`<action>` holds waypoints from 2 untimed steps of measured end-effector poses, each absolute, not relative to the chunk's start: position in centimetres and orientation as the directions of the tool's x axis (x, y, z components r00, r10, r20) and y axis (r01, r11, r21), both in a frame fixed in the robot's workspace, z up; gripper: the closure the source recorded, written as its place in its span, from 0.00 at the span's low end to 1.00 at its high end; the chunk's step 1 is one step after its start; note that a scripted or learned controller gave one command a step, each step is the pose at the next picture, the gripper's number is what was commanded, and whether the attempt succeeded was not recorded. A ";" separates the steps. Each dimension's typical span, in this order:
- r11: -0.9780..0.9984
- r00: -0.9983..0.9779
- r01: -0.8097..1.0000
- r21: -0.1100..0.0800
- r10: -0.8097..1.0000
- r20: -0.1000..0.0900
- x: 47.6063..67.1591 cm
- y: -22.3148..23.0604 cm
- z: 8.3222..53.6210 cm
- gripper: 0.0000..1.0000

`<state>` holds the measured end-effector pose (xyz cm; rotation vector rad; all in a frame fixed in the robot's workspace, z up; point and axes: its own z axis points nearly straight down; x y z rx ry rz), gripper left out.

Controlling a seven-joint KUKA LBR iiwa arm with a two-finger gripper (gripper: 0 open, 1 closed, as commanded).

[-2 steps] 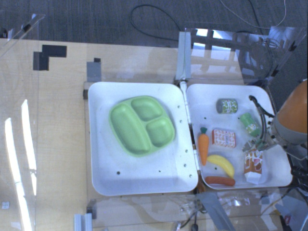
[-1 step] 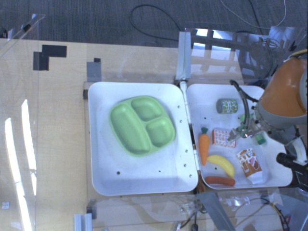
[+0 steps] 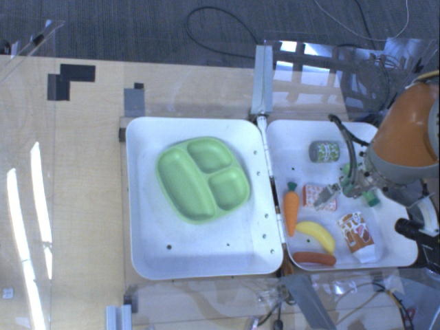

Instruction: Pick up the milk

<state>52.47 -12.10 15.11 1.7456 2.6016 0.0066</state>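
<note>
**A:** White card with orange and brown print: that is the milk (image 3: 357, 236), a small carton lying flat in the right bin (image 3: 392, 256).

**B:** Where in the bin is it sitting?

**A:** It is resting near the front right corner, close to the front edge, and nothing is lying on top of it.

**B:** What is crowding it?

**A:** A banana (image 3: 316, 234) is lying just beside it toward the bin's middle, and a reddish sausage (image 3: 315, 258) is lying along the front edge. A carrot (image 3: 291, 212) is running along the left edge, and a grey-green can (image 3: 324, 151) is sitting near the back edge. A small red and white packet (image 3: 317, 195) is lying in the middle.

**B:** And the arm?

**A:** The gripper (image 3: 342, 188) is hanging over the middle of the bin, beside the packet and apart from the milk. I cannot tell whether it is released or clenched.

**B:** Which way is the carton pointing?

**A:** Its long axis is running at a slant, from the bin's middle toward the front right corner, with the paler end nearest that corner.

**B:** And the other bin?

**A:** The left bin (image 3: 137, 253) is carrying a green divided plate (image 3: 203, 179).
</note>
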 end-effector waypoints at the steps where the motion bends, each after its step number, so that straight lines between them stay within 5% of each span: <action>1: 0.453 -0.453 0.891 0.009 0.891 -0.006 60.1 -10.0 9.0 0.00; 2: 0.619 -0.619 0.785 0.008 0.786 -0.011 52.4 -17.1 9.1 0.00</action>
